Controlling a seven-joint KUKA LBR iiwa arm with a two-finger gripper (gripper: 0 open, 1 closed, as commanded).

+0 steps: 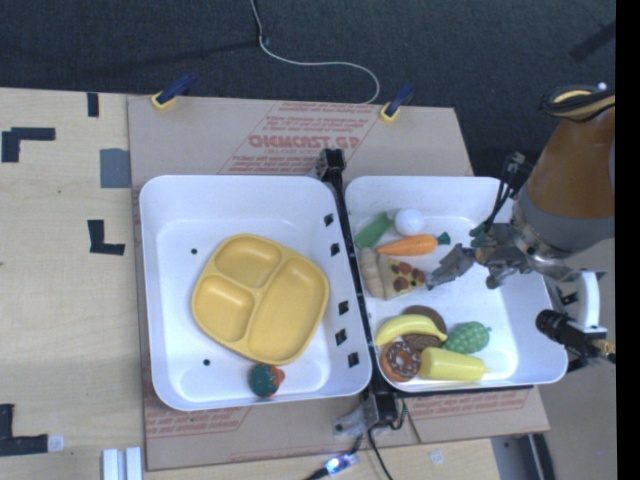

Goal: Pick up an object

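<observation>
My gripper [463,281] hangs over the middle of the right bin [520,313], just right of the pizza slice [392,276] and the carrot [410,246]. Its two dark fingers [447,268] are spread apart, and between them I see just white bin floor. Further back lie a white egg [409,219] and a green pod [375,230]. Along the front of the bin sit a banana [408,327], a chocolate donut [400,360], a yellow corn-like piece [452,366] and a green knobbly fruit [467,337].
The left bin [170,268] holds a yellow divided plate [262,298] and a small teal and orange ball [265,379] near its front wall. A black divider [345,268] runs between the bins. The arm's orange band [575,168] looms at the right.
</observation>
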